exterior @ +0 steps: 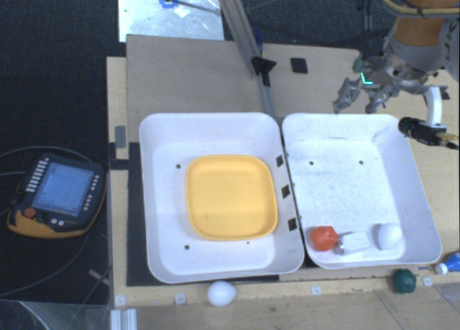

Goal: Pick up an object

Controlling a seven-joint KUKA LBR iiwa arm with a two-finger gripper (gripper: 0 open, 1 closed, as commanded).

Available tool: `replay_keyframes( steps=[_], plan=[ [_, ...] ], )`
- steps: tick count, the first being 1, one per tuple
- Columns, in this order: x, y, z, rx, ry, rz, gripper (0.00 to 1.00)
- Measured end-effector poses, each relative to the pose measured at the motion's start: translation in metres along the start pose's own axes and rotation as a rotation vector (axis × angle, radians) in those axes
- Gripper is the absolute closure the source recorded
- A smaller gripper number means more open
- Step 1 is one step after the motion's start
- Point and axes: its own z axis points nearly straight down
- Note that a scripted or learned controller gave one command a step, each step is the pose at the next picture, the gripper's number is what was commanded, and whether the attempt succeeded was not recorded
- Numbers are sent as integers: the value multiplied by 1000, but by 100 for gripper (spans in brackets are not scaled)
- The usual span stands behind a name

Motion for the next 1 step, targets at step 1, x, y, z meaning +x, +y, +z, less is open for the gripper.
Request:
replay_keyframes(
  steps=[1],
  plan=[
    [0, 0, 0, 0, 0, 0, 0]
  ],
)
